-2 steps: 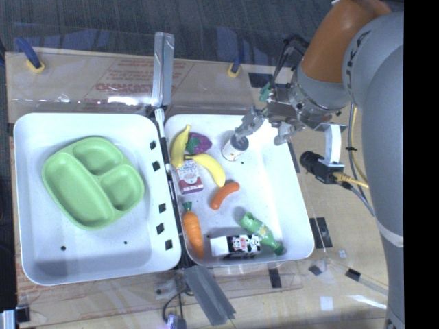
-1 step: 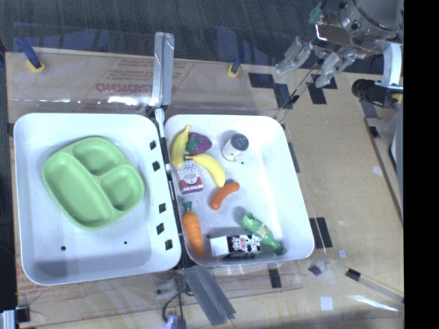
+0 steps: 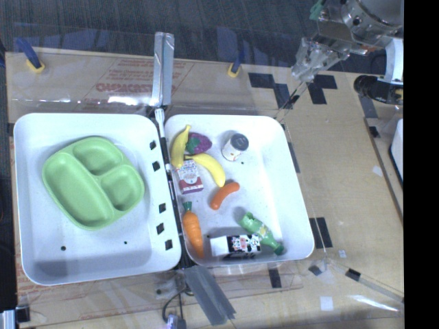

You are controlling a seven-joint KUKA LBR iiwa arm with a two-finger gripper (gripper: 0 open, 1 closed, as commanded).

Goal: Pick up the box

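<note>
Left bin (image 3: 27, 204): one green divided plate (image 3: 92, 180). Right bin (image 3: 291, 184), counted: two bananas (image 3: 180, 144) (image 3: 211, 169), one box (image 3: 188, 179) at 9 o'clock touching both, one carrot (image 3: 193, 233), one sausage (image 3: 224, 194), one can (image 3: 236, 144), one milk carton (image 3: 236, 245), one green bottle (image 3: 260, 233). Tool (image 3: 304, 69) hangs at 1 o'clock beyond that bin, above the surface (image 3: 343, 184), holding nothing; finger spread cannot be told.

A pale wooden bench (image 3: 343, 184) fills most of the scene, its top marked with black tape squares (image 3: 264, 81) and covered by a clear sheet printed with faint red lettering (image 3: 130, 77). Blue clamps (image 3: 29, 55) grip its far edge. Beyond it lies dark grey carpet (image 3: 206, 12). The light is even and soft, throwing weak shadows.
</note>
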